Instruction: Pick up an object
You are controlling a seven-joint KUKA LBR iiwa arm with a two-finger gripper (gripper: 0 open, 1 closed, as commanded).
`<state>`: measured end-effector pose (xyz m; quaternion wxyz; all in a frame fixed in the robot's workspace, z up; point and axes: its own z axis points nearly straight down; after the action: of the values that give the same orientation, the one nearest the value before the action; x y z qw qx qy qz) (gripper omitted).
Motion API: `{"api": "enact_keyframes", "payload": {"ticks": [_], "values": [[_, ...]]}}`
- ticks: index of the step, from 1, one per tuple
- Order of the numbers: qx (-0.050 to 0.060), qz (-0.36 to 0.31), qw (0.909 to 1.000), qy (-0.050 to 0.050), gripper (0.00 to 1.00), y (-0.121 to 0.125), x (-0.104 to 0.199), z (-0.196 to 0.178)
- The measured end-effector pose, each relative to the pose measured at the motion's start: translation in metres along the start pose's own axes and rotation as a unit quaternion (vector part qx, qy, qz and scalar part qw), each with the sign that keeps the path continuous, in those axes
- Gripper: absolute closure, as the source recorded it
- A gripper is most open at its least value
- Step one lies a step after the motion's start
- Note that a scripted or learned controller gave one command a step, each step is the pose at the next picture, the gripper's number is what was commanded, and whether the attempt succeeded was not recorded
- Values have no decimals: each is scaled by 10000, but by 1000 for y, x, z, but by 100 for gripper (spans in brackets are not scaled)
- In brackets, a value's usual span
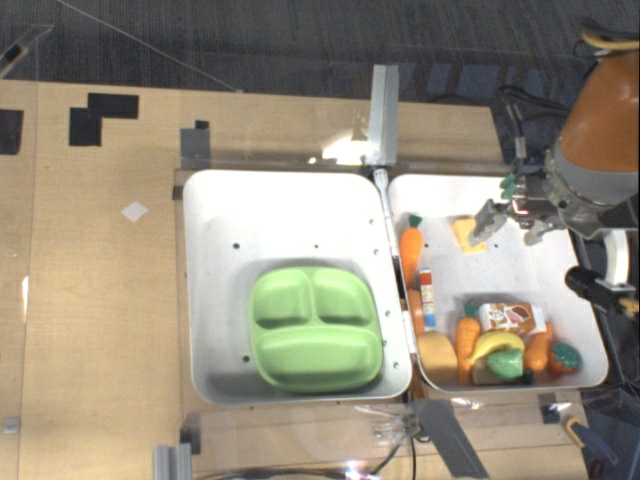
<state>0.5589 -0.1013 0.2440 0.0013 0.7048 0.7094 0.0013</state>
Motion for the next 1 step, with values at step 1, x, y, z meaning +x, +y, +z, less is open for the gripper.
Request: {"api": "enact_keyframes", "payload": {"ticks": [1], "values": [[-15, -1083, 9941, -8, 0, 48, -39, -2]]}}
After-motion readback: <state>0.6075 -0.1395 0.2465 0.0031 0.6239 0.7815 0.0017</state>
